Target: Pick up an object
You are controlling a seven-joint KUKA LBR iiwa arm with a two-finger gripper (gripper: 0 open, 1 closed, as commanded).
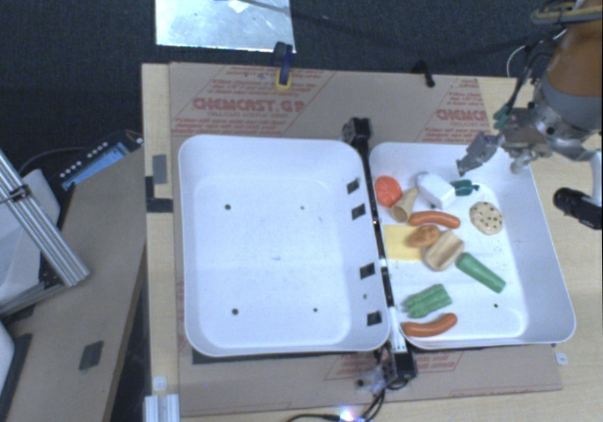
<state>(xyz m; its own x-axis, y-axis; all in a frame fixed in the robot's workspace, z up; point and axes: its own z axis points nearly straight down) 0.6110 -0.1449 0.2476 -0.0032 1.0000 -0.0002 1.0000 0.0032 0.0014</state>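
- White cylinder (pixel 435 190) is my judged target: it lies in the upper middle of the right bin (pixel 546 269), tilted, with its long axis running from upper left to lower right in the frame.
- My gripper (pixel 497 154) hangs at the upper right of the frame, over the upper part of that bin. The two fingers stand spread apart, one toward the left and one toward the right, and nothing sits between them.
- Governing relation: the cylinder lies to the lower left of my jaws, near but not under them. I judge that the coming move needs a shift left and down in the frame, with the jaws set across the long axis, not along it.
- Crowding: a small teal piece (pixel 464 187) lies just beside the cylinder on its right. A tan cone-shaped piece (pixel 404 204) lies to its left, with a red-orange piece (pixel 387 190) beyond. A sausage (pixel 434 219) lies just below.
- Open room: bare bin floor shows above the cylinder, toward the upper rim. That side offers the freest descent.
- Edges: the divider (pixel 370 213) between the two bins runs left of the pile. The left bin (pixel 273 241) lies beyond it.
- Risk, as a judgement: a finger landing on the teal piece may nudge the cylinder aside.
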